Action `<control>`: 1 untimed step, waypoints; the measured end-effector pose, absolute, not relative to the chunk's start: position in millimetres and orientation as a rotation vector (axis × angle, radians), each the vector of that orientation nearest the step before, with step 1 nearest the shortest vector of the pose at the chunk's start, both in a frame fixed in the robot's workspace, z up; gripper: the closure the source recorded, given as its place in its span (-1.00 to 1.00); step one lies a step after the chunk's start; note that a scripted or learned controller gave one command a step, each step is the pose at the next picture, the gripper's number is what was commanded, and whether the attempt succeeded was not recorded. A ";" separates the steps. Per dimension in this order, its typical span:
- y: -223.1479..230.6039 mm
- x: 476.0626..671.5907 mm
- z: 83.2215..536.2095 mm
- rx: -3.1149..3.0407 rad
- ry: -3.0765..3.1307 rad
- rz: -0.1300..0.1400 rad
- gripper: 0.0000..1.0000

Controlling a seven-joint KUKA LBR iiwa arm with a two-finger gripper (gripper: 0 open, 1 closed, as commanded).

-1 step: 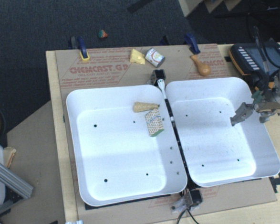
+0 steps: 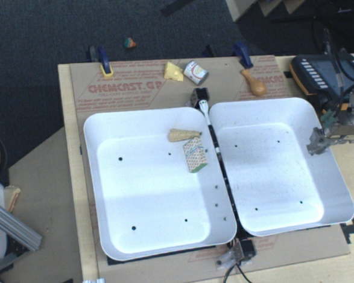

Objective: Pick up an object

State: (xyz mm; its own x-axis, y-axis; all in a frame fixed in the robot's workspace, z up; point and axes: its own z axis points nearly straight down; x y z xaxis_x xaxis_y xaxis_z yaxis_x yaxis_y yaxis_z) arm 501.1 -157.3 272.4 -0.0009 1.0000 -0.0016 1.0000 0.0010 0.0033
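— Gripper [image 2: 318, 144]?
— At right bin's [image 2: 272, 116] right rim, low over the edge. Fingers: cannot tell, too small and blurred.
— Holding anything?
— Nothing seen between the fingers.
— Objects?
— In left bin [image 2: 147, 230], upper right part: tan cone [image 2: 183, 134], lying flat; patterned packet [image 2: 195, 154] just below, touching or nearly so.
— Outside the bins?
— On the board behind: yellow wedge [image 2: 173, 72], small box [image 2: 196, 72], wooden pear shape [image 2: 254, 84], blue clamps [image 2: 104, 62].
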 end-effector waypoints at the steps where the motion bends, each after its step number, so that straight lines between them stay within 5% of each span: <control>1: -229.1 487.8 388.9 2.215 2.203 0.005 1.00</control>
State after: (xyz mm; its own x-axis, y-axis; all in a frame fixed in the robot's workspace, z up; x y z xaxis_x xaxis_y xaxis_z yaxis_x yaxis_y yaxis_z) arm 487.8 -229.1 388.9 0.0058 0.9999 -0.0100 0.9999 -0.0056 0.0148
